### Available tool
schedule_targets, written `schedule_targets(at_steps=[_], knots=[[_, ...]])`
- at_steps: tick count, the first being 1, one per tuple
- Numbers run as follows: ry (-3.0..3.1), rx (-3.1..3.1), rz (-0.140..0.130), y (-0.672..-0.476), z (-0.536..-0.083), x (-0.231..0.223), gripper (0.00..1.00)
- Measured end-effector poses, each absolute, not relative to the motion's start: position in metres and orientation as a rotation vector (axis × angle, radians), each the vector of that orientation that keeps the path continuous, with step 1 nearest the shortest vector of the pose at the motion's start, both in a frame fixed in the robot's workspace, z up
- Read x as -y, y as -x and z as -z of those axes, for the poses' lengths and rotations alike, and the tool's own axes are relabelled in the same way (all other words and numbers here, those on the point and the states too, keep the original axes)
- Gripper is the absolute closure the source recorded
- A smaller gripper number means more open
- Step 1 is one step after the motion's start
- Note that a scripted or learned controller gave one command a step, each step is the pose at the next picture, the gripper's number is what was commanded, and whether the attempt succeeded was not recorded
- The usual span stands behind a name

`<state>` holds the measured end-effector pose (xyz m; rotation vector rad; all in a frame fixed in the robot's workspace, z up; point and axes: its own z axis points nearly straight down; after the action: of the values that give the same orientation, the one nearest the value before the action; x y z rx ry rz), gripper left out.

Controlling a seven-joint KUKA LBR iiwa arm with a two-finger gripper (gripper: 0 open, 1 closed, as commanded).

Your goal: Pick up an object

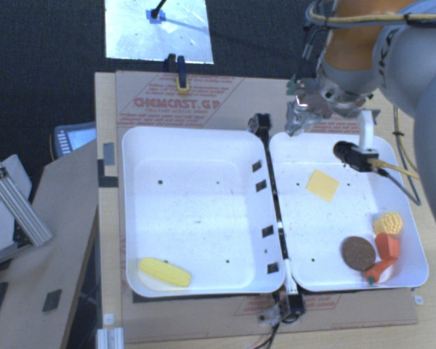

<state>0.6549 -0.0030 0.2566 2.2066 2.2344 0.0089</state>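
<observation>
Two white bins sit side by side on the bench. The left bin holds one yellow corn cob at its near left corner. The right bin holds one yellow square slice, one brown disc, one small yellow cob and one orange carrot, clustered near right. The gripper hangs above the right bin's far edge, touching nothing; whether it is apart or together I cannot tell.

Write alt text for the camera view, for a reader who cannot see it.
A grey and orange robot arm hangs above the far edge of the right white bin, which holds a yellow square, a brown disc and small orange and yellow toys. The left bin holds a yellow corn cob.
</observation>
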Motion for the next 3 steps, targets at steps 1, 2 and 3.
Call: schedule_targets(at_steps=[1, 2, 3], knots=[[-2.208, -2.229, -0.006, -0.655, -0.267, 0.009, 1.00], [-2.200, -2.233, -0.008, -0.656, -0.277, 0.009, 1.00], [-2.215, -2.237, 0.003, -0.618, -0.222, -0.055, 1.00]])
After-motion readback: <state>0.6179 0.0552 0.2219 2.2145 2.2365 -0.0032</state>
